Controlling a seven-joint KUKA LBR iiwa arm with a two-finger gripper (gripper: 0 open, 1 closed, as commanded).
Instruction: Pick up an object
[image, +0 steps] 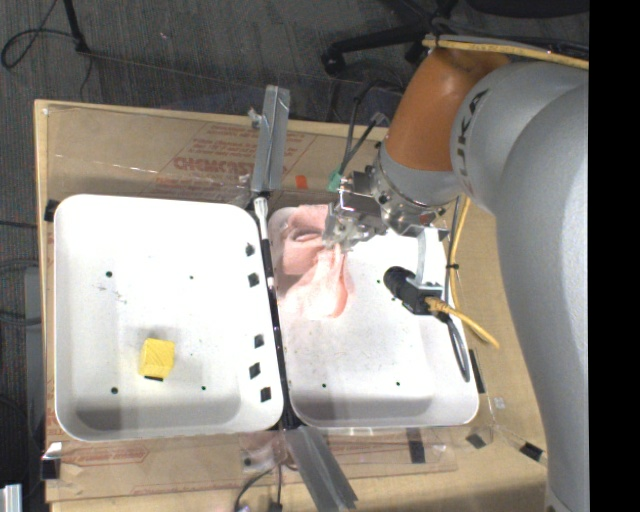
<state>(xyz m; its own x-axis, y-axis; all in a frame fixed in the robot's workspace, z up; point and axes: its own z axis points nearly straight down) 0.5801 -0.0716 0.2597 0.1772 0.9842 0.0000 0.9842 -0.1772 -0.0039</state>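
Gripper (342, 235) sits over the far-left corner of the right bin (400, 400), close to the wall it shares w/ the left bin (150, 260). The arm (520, 150) comes in from the right side of the view, w/ its orange band (435, 95) just above the wrist.

Task thing is the pink cloth (322, 285). It lies in that same far-left corner of the right bin, directly under the gripper and touching it. One part is bunched against the bin's left wall, to the left of the gripper. The rest spreads out toward the near side, approx. a fan shape. The cloth narrows to a thin neck that runs up into the fingertips.

Fingers are drawn close together, w/ only a slim gap, and the neck of cloth looks pinched between them. They're small and a bit blurred at this angle, so the pinch is probably real but not crisp. The wider lower part of the cloth seems to rest on the bin floor.

The rest of the right bin's floor is bare white w/ faint pinkish smudges.

The left bin holds a yellow block (158, 358) near its near-left part, well apart from the gripper and the cloth. Both bins sit on the bench (150, 140).
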